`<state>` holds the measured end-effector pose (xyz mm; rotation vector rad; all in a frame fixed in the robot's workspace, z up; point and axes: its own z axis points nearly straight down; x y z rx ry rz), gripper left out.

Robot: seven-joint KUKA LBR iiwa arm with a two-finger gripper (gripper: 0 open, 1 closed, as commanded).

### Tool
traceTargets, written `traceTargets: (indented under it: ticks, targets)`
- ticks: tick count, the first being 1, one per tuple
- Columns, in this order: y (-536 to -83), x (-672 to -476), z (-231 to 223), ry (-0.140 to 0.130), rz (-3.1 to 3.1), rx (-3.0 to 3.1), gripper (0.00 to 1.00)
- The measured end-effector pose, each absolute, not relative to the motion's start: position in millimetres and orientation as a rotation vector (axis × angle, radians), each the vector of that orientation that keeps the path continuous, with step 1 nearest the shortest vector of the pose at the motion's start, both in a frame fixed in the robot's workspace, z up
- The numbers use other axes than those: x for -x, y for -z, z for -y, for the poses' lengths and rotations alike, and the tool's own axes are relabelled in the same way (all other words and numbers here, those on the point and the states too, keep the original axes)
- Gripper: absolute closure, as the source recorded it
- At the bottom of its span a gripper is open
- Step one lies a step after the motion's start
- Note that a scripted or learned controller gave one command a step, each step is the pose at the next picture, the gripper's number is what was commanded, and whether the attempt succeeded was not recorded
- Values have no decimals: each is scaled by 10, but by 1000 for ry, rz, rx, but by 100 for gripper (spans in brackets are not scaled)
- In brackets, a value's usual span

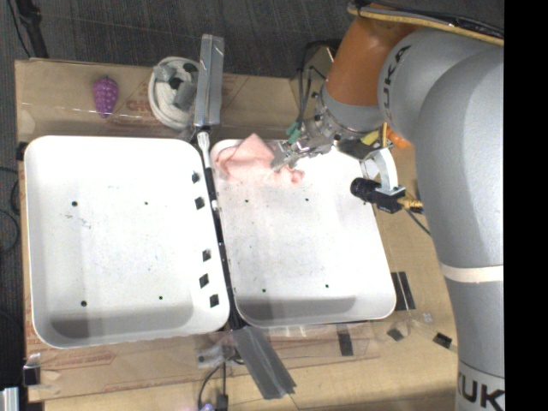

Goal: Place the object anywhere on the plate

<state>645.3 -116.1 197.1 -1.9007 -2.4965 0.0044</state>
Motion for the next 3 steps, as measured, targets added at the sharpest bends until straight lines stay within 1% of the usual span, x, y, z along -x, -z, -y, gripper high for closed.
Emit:
traceTargets:
  ticks: [1, 2, 3]
  targets:
    - [-2314, -6455, 1152, -3, 2506, 1891, 100]
    - [-2283, -6383, 611, -4, 2835, 1345, 100]
    - [-2394, -6220, 141, -3, 3048, 749, 100]
